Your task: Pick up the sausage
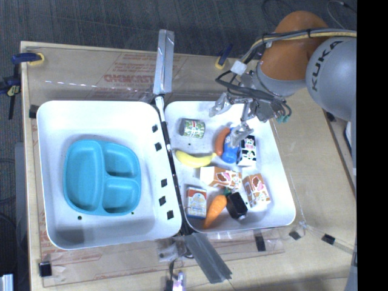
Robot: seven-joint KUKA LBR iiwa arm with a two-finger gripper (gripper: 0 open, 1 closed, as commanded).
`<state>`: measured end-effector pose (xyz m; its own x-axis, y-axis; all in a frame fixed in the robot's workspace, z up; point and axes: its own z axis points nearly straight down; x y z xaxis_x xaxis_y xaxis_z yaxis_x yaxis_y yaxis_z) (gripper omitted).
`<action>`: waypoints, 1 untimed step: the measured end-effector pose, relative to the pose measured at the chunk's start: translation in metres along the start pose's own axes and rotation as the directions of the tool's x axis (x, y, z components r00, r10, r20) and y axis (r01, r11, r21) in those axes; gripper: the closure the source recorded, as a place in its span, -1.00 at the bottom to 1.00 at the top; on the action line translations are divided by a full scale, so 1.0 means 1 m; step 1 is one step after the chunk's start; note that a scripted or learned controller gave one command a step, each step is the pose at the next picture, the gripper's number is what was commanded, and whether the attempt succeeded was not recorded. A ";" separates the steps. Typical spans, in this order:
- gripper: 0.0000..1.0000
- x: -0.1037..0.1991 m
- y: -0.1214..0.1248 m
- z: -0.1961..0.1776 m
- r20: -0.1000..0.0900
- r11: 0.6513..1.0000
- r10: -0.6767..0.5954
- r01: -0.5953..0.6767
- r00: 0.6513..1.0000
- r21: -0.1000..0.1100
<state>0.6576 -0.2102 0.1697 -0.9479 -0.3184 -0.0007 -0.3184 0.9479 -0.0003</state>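
Note:
The sausage (221, 140) is a short orange-red piece lying in the right bin (285, 180), near its back middle, between a small can and a blue bottle. My gripper (241, 131) hangs low over the bin just right of the sausage's upper end, above the blue bottle (230, 153). Nothing is visibly held by it. The wrist partly hides the sausage's right side.
In the right bin lie a green-labelled can (192, 128), a banana (194, 158), a black-and-white carton (248, 150), several small cartons (227, 177), a carrot (215, 208) and a black object (236, 205). The left bin (48, 132) holds a blue divided tray (103, 177).

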 end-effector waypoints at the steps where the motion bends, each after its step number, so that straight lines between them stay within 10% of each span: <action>1: -1.00 -0.001 0.001 0.000 0.000 0.999 -0.052 0.052 0.999 0.000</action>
<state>0.6578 -0.2093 0.1701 -0.9301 -0.3673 -0.0010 -0.3673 0.9301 -0.0003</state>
